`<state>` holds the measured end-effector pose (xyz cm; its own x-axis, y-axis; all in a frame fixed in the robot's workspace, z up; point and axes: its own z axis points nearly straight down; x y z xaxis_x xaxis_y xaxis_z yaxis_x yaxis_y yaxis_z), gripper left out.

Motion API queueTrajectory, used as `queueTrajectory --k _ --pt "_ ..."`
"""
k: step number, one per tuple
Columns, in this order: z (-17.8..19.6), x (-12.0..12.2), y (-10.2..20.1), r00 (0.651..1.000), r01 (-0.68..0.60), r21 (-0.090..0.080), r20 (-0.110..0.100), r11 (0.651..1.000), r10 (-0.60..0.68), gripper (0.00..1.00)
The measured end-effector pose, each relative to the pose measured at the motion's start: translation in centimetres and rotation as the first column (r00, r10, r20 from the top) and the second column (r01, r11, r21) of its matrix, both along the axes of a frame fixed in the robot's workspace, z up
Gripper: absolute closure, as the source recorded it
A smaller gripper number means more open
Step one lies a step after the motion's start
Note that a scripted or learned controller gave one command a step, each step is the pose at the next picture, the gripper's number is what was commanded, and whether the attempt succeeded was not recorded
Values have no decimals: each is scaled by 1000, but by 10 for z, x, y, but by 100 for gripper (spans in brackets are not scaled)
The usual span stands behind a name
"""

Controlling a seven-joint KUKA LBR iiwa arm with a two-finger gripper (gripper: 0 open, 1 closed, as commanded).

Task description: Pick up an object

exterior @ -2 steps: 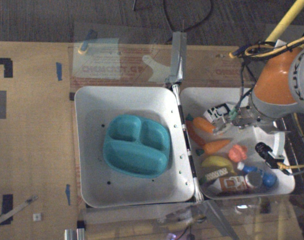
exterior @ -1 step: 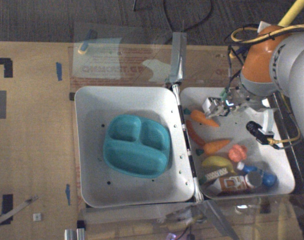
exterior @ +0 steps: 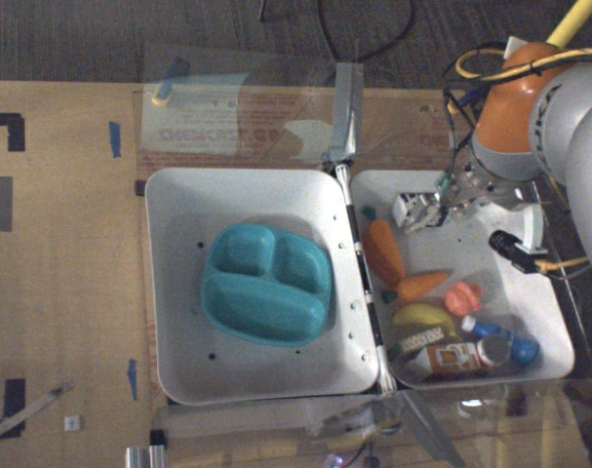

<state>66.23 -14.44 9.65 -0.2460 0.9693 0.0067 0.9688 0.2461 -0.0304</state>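
Brown bench board [exterior: 71,261] carries two shallow white bins side by side, with blue tape marks and a clear plastic sheet [exterior: 237,115] behind them. Left bin [exterior: 178,359] holds a teal divided tray [exterior: 266,283] lying flat near its middle. Right bin [exterior: 554,330] holds the loose items: an orange carrot [exterior: 384,250] lying along the near wall, a second carrot [exterior: 424,284] just beside it, a yellow banana [exterior: 422,316], a pink piece [exterior: 461,298], a bottle [exterior: 461,357] with a blue cap on its side at the front, and a blue piece [exterior: 523,350] near it. Arm enters from the right; its gripper [exterior: 422,210] hangs over the back of the right bin, near the tip of the first carrot. Nothing is seen between its fingers, and whether they stand apart or closed cannot be told at this slant. Judgement: the approach step is in hand, no grasp yet made. Next move calls for choosing one item, the nearest being the first carrot, lining the fingers across its width, and lowering squarely. Items at the front lie crowded and touching, so a pick there risks a poor hold.
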Motion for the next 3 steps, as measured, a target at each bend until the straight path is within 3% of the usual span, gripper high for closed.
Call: queueTrajectory --k 1,2,3 --pt "8 -3 -2 1000 0 -6 -14 1000 0 100" --pt "91 6 114 999 15 1 38 1000 -16 100" --pt "89 -48 64 998 46 1 32 999 -46 100"
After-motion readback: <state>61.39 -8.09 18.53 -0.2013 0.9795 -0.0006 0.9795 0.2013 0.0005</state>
